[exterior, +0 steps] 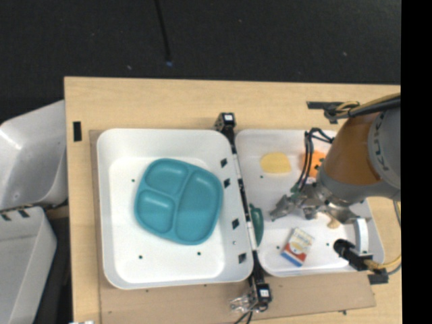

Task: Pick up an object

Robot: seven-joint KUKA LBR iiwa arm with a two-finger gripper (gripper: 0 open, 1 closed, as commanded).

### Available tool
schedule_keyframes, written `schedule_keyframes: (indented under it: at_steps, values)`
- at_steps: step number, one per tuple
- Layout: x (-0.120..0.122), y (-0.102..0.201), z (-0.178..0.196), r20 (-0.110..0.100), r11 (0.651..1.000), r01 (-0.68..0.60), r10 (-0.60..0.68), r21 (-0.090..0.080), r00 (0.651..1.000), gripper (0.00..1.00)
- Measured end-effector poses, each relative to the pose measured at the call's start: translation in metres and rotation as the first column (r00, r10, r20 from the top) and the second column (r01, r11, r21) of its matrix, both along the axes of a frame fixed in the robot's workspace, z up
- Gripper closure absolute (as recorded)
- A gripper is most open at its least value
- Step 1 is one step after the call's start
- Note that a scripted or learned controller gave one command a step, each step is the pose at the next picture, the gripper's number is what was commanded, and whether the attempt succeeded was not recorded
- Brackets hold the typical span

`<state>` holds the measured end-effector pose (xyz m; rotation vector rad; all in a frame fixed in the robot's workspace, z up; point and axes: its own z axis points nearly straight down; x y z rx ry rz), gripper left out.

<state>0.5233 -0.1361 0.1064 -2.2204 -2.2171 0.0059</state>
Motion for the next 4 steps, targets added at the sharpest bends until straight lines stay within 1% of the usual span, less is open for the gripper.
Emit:
schedule_keyframes:
  at_steps: [1, 2, 3, 4]
  values:
    - [0.002, -0.001, 0.014, 0.007, 1.0, 0.006, -0.006, -0.001, 1.0, 1.0]
    - [0.013, -0.004, 0.067, 0.011, 1.0, -0.004, 0.004, -0.002, 1.0, 1.0]
    - [0.013, -0.003, 0.132, 0.014, 1.0, -0.005, 0.005, -0.002, 1.0, 1.0]
    - [0.015, -0.004, 0.176, 0.012, 1.0, -0.005, 0.005, -0.002, 1.0, 1.0]
